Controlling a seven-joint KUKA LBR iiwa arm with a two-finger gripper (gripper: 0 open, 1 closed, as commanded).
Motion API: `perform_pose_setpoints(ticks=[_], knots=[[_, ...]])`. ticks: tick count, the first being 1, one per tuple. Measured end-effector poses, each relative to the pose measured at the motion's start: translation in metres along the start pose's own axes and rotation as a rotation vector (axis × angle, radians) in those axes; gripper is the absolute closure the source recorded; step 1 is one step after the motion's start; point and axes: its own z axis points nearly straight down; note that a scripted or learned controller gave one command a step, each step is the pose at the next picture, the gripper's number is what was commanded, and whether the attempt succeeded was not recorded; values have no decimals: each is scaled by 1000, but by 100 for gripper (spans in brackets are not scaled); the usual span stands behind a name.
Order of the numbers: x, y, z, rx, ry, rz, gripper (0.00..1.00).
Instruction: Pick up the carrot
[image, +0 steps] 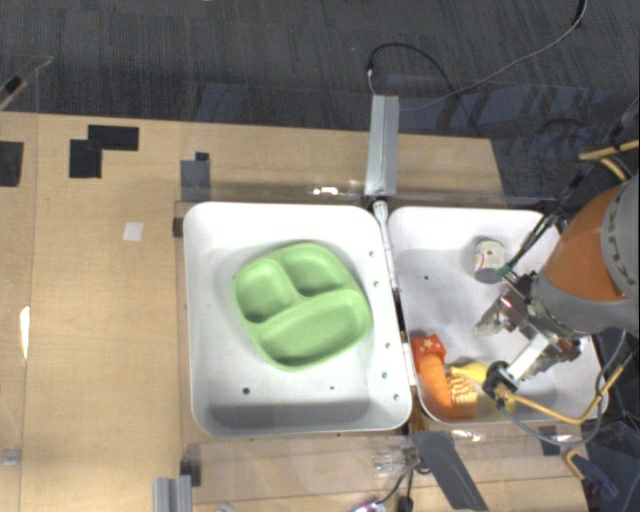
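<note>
Two shallow white bins sit side by side on a wooden table (90, 330). The left bin (205, 330) holds a green divided plate (303, 303), lying slightly askew near its middle. The right bin (440, 240) holds a small pale cup (488, 259) near its far side, a red item (429, 347) by its left wall, and a yellow toy (467, 380) just beside it.

The arm (600, 262) has a broad rounded orange band, with a grey collar beneath it at the wrist. From that collar the end effector (508, 350) is a cluster of metallic grey and silver parts, with a white block-shaped piece tipped in black. Thin dark cables run along the arm, and a yellow cable (545, 408) trails below the wrist.
</note>
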Motion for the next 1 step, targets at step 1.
perform_pose_setpoints(ticks=[1], knots=[[-36,39,5,0,-1,477,0]])
